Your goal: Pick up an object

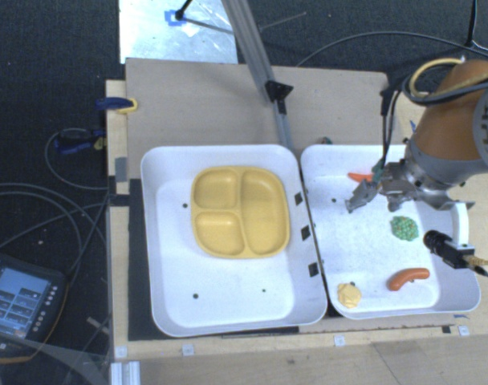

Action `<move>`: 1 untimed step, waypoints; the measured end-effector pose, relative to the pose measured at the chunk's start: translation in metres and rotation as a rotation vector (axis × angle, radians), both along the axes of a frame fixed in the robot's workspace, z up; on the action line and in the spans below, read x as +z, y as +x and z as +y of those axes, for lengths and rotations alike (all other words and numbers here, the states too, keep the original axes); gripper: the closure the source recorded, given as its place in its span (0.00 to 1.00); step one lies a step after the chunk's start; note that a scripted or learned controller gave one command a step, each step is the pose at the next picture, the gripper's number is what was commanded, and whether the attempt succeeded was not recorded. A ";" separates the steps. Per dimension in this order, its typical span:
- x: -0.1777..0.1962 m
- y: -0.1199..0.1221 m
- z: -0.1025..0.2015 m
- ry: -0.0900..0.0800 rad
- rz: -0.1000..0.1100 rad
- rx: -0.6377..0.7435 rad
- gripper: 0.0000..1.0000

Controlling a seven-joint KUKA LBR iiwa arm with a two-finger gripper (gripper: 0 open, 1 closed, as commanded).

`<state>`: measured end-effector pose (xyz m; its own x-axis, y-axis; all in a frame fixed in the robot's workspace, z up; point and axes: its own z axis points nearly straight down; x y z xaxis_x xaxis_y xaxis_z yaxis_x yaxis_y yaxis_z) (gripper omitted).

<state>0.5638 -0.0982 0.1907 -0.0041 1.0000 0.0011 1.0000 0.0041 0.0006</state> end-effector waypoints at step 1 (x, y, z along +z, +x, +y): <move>0.000 0.000 0.000 0.000 -0.001 -0.002 0.00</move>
